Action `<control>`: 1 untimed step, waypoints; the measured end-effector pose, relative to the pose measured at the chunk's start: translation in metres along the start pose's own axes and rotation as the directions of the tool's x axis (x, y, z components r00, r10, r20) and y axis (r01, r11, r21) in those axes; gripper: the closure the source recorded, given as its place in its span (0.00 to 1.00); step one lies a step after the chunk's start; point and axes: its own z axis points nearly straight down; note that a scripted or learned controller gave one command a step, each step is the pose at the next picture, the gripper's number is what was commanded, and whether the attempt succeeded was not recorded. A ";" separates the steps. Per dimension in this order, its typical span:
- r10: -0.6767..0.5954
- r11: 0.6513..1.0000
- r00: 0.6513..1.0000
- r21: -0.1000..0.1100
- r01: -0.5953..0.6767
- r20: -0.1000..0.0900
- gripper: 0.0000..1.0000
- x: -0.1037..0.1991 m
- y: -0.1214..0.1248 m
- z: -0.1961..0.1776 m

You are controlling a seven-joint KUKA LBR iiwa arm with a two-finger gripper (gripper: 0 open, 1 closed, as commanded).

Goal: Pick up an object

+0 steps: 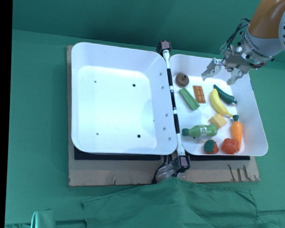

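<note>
The arm (272, 20) hung over the right bin (256, 134), its claw (222, 74) spread apart and gripping nothing, above the far rim. The toys lay so crowded that I judged a descent could nudge two at once, or pinch the banana (218, 102) against the dark green vegetable (224, 94) beside it. The left bin (117, 101) held nothing. Nearer me were a green bottle (199, 132), a carrot (236, 129), a cucumber stick (188, 99) and a brown donut (182, 80).
</note>
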 end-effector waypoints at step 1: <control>0.000 1.000 1.000 0.005 0.000 0.002 0.00 -0.021 0.050 0.088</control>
